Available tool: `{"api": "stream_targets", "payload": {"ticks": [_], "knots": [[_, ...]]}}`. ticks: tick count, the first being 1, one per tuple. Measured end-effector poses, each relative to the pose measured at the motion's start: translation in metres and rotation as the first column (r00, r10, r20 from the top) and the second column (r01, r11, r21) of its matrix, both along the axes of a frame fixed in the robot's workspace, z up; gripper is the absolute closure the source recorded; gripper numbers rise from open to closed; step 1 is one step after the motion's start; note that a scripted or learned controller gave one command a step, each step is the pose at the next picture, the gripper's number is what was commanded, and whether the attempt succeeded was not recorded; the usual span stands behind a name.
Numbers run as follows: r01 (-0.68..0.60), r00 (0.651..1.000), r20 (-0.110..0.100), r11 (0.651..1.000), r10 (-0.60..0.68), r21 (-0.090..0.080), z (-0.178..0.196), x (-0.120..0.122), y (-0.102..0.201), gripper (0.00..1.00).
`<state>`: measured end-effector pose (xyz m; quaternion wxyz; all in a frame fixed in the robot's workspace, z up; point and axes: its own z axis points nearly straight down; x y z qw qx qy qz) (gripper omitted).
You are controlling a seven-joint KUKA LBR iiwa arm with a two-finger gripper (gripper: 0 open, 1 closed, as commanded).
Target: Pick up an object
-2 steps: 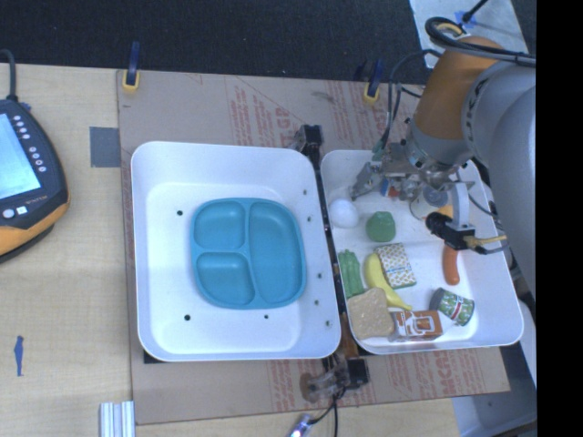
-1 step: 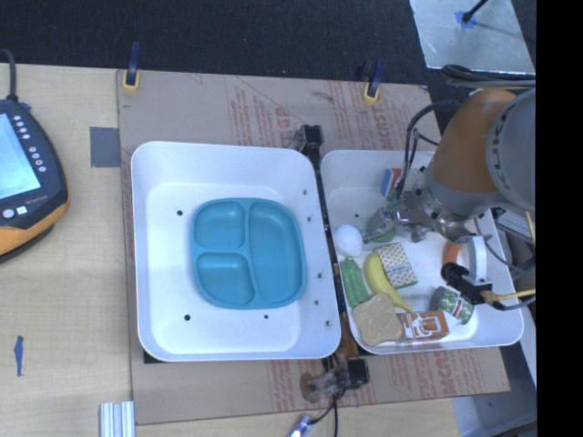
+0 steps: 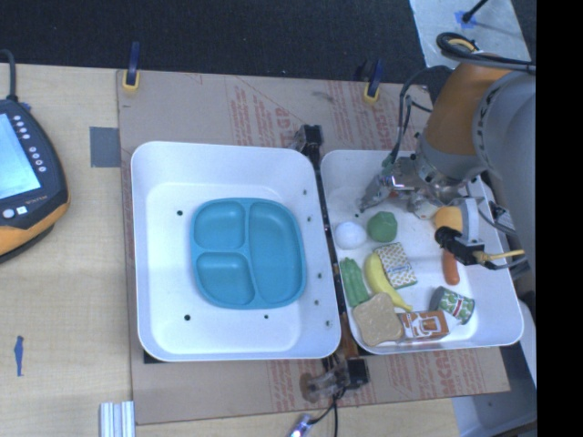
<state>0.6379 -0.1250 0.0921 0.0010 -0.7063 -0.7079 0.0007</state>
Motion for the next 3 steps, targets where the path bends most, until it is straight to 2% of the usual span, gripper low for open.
{"api": "stream_targets", "payload": {"ticks": [1, 2, 3], "knots": [[-0.002, 1.000, -0.002, 1.000, 0.002, -0.001, -0.001, -0.059, 0.016, 0.00], [-0.001, 1.000, 0.000, 1.000, 0.001, 0.000, 0.000, 0.001, 0.004, 0.00], [-0.002, 1.000, -0.002, 1.000, 0.002, -0.001, 0.000, -0.036, 0.011, 0.00]]}}
